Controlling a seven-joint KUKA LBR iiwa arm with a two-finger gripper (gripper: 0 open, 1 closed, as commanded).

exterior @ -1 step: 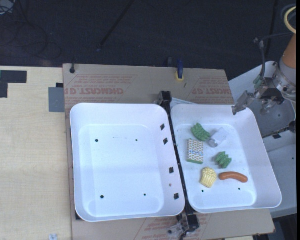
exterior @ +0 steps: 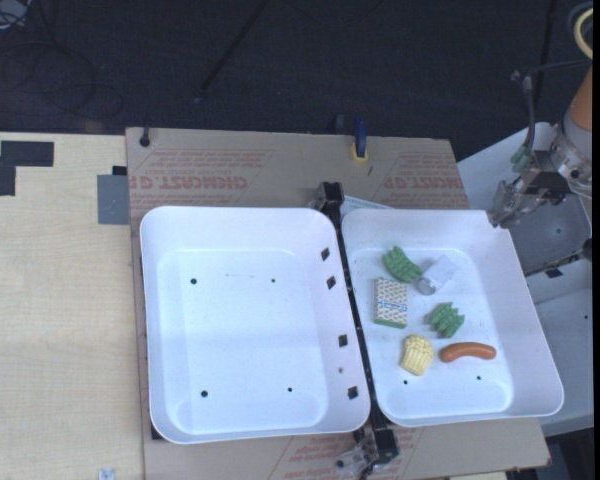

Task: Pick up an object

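**Inspector:** Fingers first. State?

**Assistant:** Cannot tell. The gripper [exterior: 507, 206] is small and blurred, hanging just outside the right bin's [exterior: 540, 353] far right corner, over the grey surface beside it. Whether it is spread or closed does not show. No object can be made out in it.

**Inspector:** The objects to pick?

**Assistant:** Six, all in the right bin, none touching the gripper. A green piece [exterior: 401, 264] lies toward the far edge, with a small grey item [exterior: 426, 282] just beside it on the right. A patterned block [exterior: 390, 302] sits below them, nearer the bin's left wall. A second green piece [exterior: 445, 319] lies right of the block. Toward the near edge, a yellow corn [exterior: 416, 354] and a sausage [exterior: 467, 351] lie side by side, close but apart.

**Inspector:** Surroundings?

**Assistant:** The left bin [exterior: 160, 328] adjoins the right one, black clips along the shared edge. Both rest on a cardboard sheet [exterior: 230, 173], printed lettering upside down. A blue clamp [exterior: 360, 138] grips the sheet's far edge. A light wooden bench [exterior: 50, 318] extends left.
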